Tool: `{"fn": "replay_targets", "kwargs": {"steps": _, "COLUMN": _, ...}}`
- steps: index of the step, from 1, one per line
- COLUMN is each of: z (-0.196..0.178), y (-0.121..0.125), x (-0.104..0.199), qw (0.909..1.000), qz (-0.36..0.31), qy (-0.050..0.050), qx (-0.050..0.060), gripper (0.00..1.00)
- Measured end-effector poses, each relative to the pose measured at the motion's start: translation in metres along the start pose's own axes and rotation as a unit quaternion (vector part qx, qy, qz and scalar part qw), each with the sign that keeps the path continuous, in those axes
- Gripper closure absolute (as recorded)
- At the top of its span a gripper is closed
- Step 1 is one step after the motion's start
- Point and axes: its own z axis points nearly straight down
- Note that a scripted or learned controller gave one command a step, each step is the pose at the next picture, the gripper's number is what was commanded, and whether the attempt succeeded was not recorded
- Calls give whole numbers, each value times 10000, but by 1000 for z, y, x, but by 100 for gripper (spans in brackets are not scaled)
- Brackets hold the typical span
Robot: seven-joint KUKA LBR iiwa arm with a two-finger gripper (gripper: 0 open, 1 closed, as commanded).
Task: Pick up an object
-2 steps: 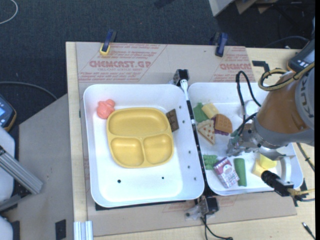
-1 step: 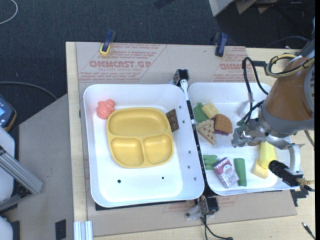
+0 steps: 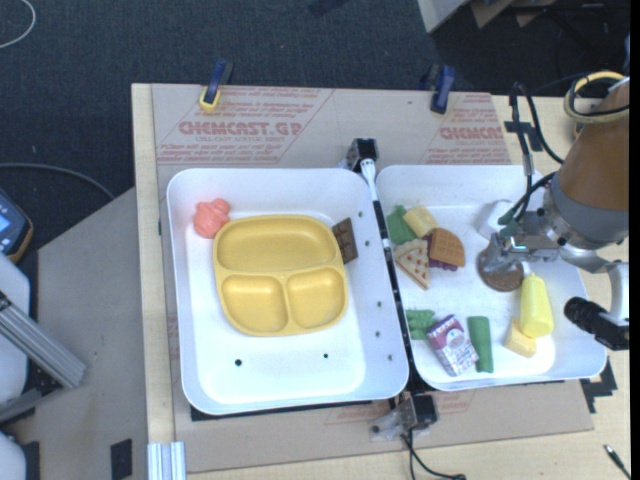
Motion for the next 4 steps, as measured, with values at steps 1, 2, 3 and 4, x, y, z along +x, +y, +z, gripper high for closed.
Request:
{"fn": "replay_targets", "kwargs": {"steps": 1, "z": -31, "y": 1, "x": 0, "qw": 10000, "qz": -3, "qy": 2, "qx": 5, "gripper": 100}}
{"fn": "replay_targets", "kwargs": {"steps": 2, "z": -39, "y": 54, "x": 26, "qw": 10000, "qz": -22, "qy": 6, "qx": -4, "gripper": 100}}
{"fn": "replay_targets", "kwargs": {"steps": 3, "z": -23, "y": 103, "x": 50, "qw": 10000, "qz": -15, "qy": 2, "qx": 1, "gripper": 100}}
{"fn": "replay_targets", "kwargs": {"steps": 4, "z": -38, "y": 123, "x": 66, "qw": 10000, "qz": -12, "qy": 8, "qx": 1, "gripper": 100}}
